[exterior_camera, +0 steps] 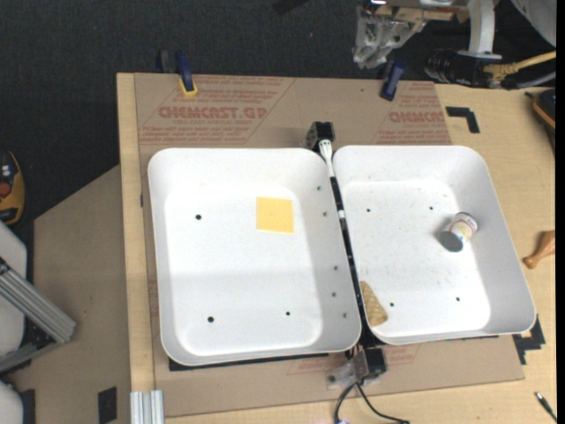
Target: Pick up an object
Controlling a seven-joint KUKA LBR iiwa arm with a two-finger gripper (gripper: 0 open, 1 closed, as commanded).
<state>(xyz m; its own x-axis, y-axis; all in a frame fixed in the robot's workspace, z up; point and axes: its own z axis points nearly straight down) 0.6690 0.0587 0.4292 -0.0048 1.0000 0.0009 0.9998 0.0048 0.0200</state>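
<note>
A flat yellow square lies in the left bin, a little above its middle. In the right bin, a small grey and white cylinder lies on its side near the right wall. A brown crumbly piece rests at that bin's near left corner. My gripper hangs high beyond the far edge of the bench, above and behind the right bin, well away from all three objects. Nothing shows in it.
Both bins sit on a cardboard sheet held by blue clamps. A black clip joins the bins at the back. A wooden piece pokes in at the right edge, and an aluminium bar lies at the lower left.
</note>
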